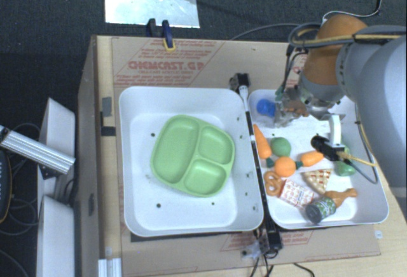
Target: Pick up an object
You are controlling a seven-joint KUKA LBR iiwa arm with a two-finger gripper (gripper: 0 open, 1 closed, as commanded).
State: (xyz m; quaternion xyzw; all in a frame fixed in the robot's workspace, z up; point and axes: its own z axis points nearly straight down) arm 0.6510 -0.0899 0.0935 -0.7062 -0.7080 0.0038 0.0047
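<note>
We see the arm [356, 60] reaching in from the right, its orange band above the wrist, with the tool [287, 112] lowered into the far left corner of the right bin [375, 206]. The tool sits just beside a small blue object [266, 107], near or touching it; we cannot tell whether the tool is spread or pressed together, and nothing is visibly pinched in it.

The right bin holds a crowd of toy food. A carrot [261, 143] lies along its left wall, a green ball [280, 146] just right of it, and an orange ball [285, 166] nearer us. A pretzel [273, 183] and a red-and-white packet [295, 193] lie at the near left. A pizza slice [318, 179], a drumstick [341, 195] and a dark can [320, 209] sit toward the near middle.

The left bin [143, 218] carries a green divided plate [193, 155], lying flat near its centre. Both bins rest side by side on the table [172, 63].
</note>
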